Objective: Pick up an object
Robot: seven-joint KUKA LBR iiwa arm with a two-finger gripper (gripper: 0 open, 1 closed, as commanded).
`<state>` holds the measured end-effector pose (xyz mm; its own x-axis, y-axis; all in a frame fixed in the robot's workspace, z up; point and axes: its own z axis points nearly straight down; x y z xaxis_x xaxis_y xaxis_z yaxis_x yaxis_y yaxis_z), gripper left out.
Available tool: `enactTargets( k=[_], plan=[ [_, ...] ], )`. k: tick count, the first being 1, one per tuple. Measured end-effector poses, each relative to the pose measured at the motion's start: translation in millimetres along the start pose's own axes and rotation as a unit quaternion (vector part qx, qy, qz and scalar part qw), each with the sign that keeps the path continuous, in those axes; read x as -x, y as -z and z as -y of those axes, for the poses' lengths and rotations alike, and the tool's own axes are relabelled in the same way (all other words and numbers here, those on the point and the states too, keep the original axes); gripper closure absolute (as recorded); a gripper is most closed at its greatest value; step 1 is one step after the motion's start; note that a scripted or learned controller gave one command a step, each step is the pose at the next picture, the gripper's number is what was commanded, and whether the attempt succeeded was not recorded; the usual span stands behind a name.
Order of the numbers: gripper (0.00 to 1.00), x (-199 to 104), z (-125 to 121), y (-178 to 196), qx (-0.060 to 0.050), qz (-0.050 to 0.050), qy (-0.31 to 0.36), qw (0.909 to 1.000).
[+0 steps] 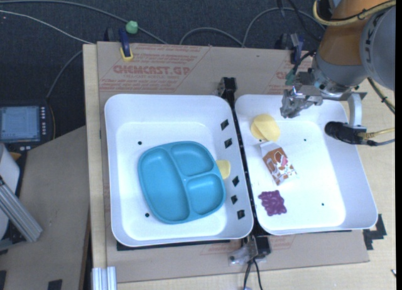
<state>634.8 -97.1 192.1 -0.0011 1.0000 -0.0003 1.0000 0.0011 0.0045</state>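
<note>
— Camera view, left to right: what lay where?
— A blue tray (181,182) filled the left bin (119,119); the yellow piece (266,127), packet (278,164) and purple bunch (272,202) lay unlifted. Pincer (293,105) hovered; spread or pressed together, I couldn't tell.

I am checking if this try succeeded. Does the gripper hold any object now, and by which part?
Nothing is held. The gripper hangs over the right white bin, and the yellow rounded object lies apart from it on the bin floor.
</note>
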Motion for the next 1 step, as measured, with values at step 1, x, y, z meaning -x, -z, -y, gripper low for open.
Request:
enactTargets(
  k=[1],
  plan=[
    [1.00, -2.6, 7.4, 49.9, 0.001, 0.000, 0.000, 1.0000]
  ],
)
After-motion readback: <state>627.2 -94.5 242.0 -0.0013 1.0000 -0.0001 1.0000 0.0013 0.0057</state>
